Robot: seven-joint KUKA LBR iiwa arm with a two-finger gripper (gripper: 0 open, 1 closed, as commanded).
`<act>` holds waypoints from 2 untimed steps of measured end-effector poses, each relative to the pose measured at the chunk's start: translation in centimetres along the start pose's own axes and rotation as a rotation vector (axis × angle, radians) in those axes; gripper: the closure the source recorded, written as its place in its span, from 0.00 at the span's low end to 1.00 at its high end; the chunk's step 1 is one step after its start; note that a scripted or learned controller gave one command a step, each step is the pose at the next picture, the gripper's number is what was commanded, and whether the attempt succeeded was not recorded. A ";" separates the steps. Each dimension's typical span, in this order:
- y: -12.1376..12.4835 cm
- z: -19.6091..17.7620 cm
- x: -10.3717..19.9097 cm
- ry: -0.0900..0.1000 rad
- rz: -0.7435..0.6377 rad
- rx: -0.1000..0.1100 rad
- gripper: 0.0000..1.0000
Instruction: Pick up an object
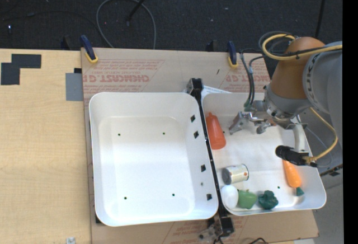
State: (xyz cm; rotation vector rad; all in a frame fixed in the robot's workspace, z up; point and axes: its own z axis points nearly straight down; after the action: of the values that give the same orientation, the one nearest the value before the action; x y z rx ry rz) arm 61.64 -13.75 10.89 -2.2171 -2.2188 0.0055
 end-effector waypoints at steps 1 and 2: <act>0.1 -1.4 -0.1 -0.001 0.001 -0.006 1.00; -0.3 -5.7 -0.3 -0.002 0.002 -0.009 1.00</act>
State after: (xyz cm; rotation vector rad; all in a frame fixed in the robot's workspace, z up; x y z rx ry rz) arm 61.39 -14.08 16.58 -2.2245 -2.2223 -0.0029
